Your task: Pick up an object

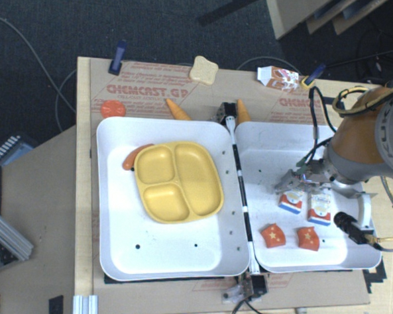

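I see the gripper (300, 180) above a white carton (290, 203) (blue-and-red print); I can't tell its grip state.

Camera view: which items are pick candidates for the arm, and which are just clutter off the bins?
In play:
gripper, low in the right bin
two white cartons
two red blocks
yellow divided tray, left bin
orange piece beside the tray

Lying about, outside the bins:
bread slice
crumpled wrapper
orange disc
carrot
blue clip
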Controlling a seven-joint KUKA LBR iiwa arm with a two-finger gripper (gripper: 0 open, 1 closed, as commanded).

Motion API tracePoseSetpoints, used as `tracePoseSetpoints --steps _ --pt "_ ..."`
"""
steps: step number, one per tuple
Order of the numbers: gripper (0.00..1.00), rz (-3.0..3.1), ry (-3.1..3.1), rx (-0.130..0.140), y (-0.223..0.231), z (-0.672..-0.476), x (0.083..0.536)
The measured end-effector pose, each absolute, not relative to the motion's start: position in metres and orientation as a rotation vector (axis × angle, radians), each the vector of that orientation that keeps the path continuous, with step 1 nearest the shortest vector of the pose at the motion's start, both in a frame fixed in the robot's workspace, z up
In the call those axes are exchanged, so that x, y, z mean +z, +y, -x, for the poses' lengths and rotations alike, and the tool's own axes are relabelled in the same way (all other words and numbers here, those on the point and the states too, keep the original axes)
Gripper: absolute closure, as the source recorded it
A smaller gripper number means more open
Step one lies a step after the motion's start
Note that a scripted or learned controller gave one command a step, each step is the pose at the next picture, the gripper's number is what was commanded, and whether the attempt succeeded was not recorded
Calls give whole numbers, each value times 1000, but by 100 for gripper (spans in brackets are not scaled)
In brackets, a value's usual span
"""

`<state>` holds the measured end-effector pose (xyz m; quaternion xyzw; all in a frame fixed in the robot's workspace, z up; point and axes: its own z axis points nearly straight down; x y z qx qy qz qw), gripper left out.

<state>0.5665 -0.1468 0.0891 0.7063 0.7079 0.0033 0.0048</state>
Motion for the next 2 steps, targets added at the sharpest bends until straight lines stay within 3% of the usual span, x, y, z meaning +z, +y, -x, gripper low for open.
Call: tracePoseSetpoints --steps 1,2 --pt "100 -2216 2216 7 -147 -565 97" --pt "100 -2218 2223 5 -64 -611 186"
